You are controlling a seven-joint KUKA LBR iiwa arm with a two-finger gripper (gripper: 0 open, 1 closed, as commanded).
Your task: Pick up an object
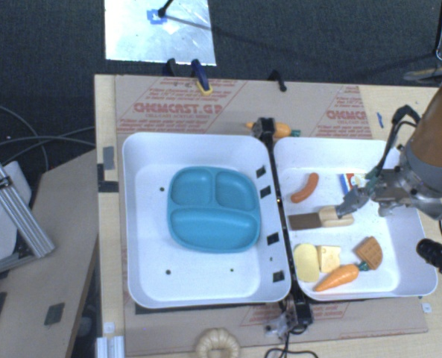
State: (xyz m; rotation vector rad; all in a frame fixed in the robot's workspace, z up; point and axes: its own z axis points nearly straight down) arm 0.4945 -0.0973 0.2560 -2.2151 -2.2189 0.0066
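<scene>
The right bin (407, 274) holds several toy foods. An orange-red sausage (304, 187) lies at its upper left. Below it rests a tool with a dark blade and a pale wooden handle (332, 216). Two yellow cheese pieces (315, 261), an orange carrot (337, 277) and a brown waffle piece (368, 251) lie along the front. A small red, white and blue item (351, 179) sits near the back. My gripper (349, 203) reaches in from the right, low over the right end of the wooden handle.
The left bin (142, 200) holds a blue divided plate (213, 209). Black clips run along the divider (274, 200) between the bins. A braided ring (218, 342) lies on the bench in front. A small orange item (280, 130) sits behind the bins.
</scene>
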